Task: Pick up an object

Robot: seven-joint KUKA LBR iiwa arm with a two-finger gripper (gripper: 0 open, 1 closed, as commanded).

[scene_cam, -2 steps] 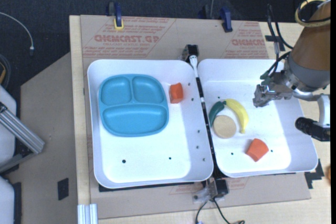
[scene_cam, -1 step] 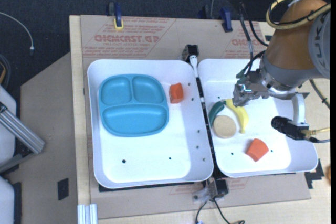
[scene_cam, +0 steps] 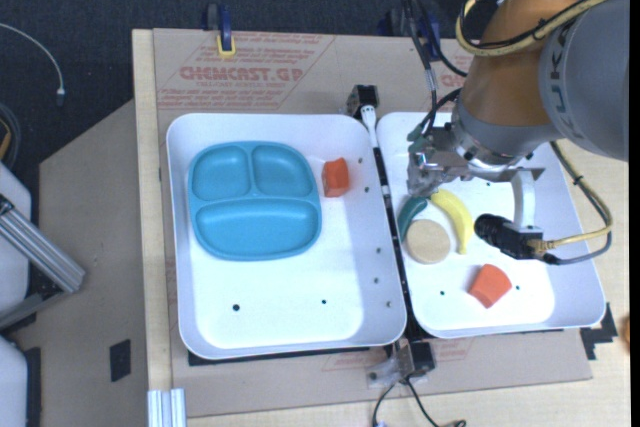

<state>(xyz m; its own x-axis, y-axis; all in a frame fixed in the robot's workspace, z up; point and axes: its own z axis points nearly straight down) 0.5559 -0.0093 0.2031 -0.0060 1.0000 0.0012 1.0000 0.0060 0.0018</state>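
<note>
While arm covers right bin, pincer (grip state unreadable) hovers above banana.

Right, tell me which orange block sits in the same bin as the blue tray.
The smaller orange block, in the left bin, just right of the blue tray. The other orange block lies in the right bin, with the banana.

Bright even overhead light; white bins near glare; soft shadows; slightly soft focus.

Arm low, tool down
</note>
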